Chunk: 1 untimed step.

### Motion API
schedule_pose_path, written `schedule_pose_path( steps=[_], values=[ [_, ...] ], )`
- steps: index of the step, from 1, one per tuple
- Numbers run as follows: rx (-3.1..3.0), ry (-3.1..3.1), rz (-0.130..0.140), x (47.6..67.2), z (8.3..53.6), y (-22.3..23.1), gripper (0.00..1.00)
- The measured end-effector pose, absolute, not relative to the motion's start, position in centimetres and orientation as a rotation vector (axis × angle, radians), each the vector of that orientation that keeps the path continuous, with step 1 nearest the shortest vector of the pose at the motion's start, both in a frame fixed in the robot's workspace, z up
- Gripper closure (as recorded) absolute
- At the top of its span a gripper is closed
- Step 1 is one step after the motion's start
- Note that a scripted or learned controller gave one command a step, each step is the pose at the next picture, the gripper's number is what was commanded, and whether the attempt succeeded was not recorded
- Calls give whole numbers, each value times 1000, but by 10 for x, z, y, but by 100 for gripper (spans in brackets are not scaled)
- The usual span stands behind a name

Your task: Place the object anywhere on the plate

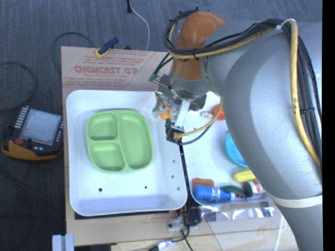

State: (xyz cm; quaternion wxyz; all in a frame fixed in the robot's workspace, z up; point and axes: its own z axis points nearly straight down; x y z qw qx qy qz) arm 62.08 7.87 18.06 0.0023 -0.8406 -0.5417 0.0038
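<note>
Grey carpet all round, cables trailing across it, a teach pendant (32,132) lying off to the far side. The tabletop (104,69) is a printed board carrying two shallow white bins side by side.

The left bin (125,192) holds the green plate (119,140), a three-compartment one, lying flat and roughly centred. That suits me: anywhere on it counts, so there is plenty of margin for a drop.

The right bin (201,140) holds the loose stock, much of it hidden under my own arm: a blue bottle (212,194) by the near wall, a yellow piece (243,175) beside it, a blue dish (233,149) half covered by my forearm.

My pincer (170,114) hangs over the wall where the two bins meet, just beside the plate's nearer rim but not above the plate. Something orange (166,112) shows right at its tip. I take that to be the object, yet I cannot tell whether it sits between my fingers or merely lies behind them. Nor can I tell whether the pincer is spread or pressed together; the wrist body and cabling sit in the way from this angle.

Judgement: if the orange thing is in hand, this is mid-carry, with a short traverse over the rim left before release. If not, the pick has failed and the task has yet to start.
</note>
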Motion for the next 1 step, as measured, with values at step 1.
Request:
schedule_pose_path(
  steps=[1],
  values=[
    [-2641, -1697, 11, 621, 182, 76, 0]
  ],
)
